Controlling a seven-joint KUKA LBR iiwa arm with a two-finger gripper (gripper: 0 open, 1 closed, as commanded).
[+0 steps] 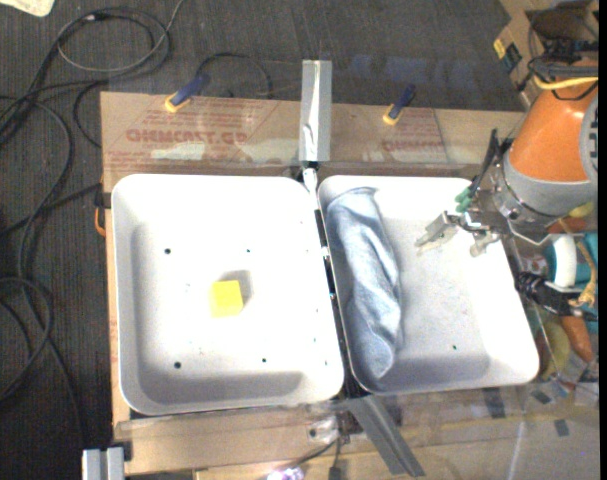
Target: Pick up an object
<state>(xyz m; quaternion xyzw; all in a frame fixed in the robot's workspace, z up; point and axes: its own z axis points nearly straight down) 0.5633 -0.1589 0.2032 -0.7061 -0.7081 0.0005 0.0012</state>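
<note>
— Where is the gripper (451,235) being positioned?
— It is being held over the right bin (483,363), right of frame centre; its fingers are being kept spread, with nothing seen between them.
— Where are the objects being kept?
— A yellow block (227,297) is lying in the left bin (153,203); a grey cloth (371,273) is lying along the right bin's left side.

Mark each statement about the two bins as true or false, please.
1. A yellow block lies in the left bin. True.
2. A grey cloth lies in the right bin. True.
3. The pincer holds the block. False: it is over the right bin, with nothing between its open fingers.
4. The cloth lies along the right bin's right wall. False: it lies along the left wall.
5. The block touches the cloth. False: they are in separate bins.
</note>
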